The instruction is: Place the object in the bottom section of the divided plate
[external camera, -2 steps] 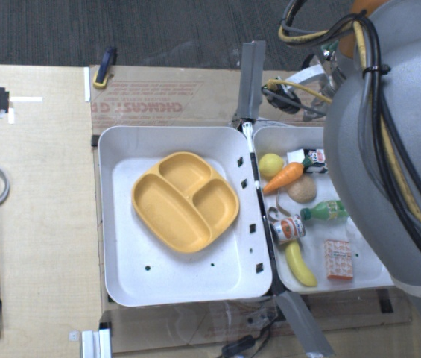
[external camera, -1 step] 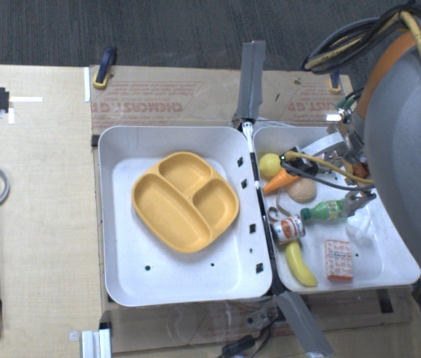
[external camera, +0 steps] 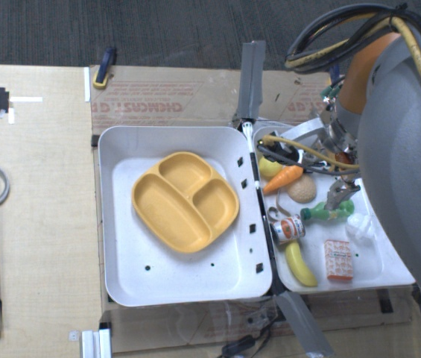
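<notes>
While the grey arm [external camera: 407, 148] fills the right side of the view, its orange band [external camera: 366, 69] sits high near the top and the wrist reaches down and leftward into the right bin [external camera: 389, 274]. The gripper [external camera: 342, 192] hangs low over that bin's clutter, just above a green object [external camera: 328, 212]; whether it is spread or closed cannot be told, since cables and hardware mask it. Nothing can be seen held in it. Beside the green object lie a carrot [external camera: 283, 178], a tan round item [external camera: 302, 190], a small can [external camera: 287, 228], a banana [external camera: 299, 264] and a small red-and-white box [external camera: 338, 260]. Well apart, in the left bin [external camera: 121, 274], rests the yellow divided plate [external camera: 185, 201], lying flat and turned at an angle.
</notes>
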### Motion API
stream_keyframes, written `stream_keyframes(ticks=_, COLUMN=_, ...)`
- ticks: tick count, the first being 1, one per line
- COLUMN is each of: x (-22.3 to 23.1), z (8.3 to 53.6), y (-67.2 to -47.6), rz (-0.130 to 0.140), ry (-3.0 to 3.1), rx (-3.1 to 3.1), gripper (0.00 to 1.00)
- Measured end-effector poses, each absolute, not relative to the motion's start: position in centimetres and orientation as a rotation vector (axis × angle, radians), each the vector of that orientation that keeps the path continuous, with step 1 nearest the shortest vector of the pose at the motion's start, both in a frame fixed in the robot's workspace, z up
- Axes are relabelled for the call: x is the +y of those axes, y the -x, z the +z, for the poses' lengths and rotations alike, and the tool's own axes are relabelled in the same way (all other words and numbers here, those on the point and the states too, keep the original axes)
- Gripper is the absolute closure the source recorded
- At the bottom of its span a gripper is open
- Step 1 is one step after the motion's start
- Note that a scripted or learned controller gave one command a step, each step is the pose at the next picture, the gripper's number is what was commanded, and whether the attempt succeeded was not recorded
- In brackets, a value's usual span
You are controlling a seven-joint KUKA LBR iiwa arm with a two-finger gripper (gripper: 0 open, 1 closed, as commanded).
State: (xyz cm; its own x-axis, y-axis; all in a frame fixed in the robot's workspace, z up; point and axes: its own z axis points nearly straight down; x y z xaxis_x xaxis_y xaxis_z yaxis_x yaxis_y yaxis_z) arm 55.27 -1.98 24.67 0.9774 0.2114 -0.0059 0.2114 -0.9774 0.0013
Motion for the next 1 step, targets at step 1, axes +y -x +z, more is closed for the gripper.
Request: stream_keyframes(ticks=1, x=-5.87, z=23.00, y=-49.30, rz=-0.011, ry=-3.124, rx=0.331, gripper=0.00)
